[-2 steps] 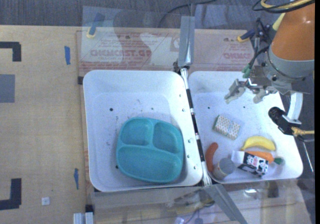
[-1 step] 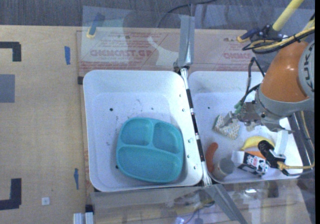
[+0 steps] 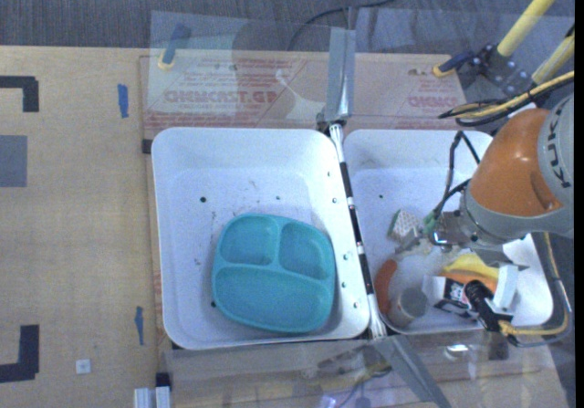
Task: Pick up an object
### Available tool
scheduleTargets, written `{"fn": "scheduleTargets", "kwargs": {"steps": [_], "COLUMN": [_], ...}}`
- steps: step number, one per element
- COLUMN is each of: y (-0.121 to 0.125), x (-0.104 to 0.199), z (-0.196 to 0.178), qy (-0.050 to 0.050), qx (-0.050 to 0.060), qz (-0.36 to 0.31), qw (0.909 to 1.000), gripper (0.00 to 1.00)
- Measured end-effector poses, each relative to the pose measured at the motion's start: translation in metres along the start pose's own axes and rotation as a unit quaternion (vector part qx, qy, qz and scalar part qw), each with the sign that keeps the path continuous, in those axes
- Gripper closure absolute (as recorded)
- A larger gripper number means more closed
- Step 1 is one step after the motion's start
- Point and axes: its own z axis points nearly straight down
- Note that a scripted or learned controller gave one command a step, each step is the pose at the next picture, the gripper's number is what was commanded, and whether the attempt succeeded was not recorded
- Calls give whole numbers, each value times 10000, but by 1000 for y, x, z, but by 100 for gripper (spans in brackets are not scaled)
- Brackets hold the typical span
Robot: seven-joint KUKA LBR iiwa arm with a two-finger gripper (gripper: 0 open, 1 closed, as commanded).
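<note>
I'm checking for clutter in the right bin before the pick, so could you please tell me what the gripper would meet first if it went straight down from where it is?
Probably the clear cup lying near the gripper, though depth is hard to judge from above.

Even, diffuse light is falling from overhead, leaving the scene bright without hard highlights. The 2 white bins are reading close to overexposed: the left bin (image 3: 178,178) is washing toward pale blue-white along its walls, and the right bin (image 3: 383,160) is doing the same. Soft, short shadows are sitting under the teal tray (image 3: 274,274) at its lower edge. Clear plastic sheeting (image 3: 237,78) behind the bins is catching faint glare and hazing the cardboard lettering beneath. The whole frame is looking slightly soft and grainy, with fine detail smearing among the clutter beside the arm (image 3: 520,173).
</note>
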Motion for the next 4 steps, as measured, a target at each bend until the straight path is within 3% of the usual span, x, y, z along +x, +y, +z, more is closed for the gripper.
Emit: {"fn": "scheduleTargets", "kwargs": {"steps": [1,2,3,4], "y": [65,66,56,56], "x": [-10,-12,58,58], "z": [1,-7,-110,-110], "qy": [-19,-19,-14,-15], "qx": [2,2,69,69], "qz": [-465,-448,15,14], "qw": [9989,9990,10000,10000], "gripper": [0,100,100,0]}}
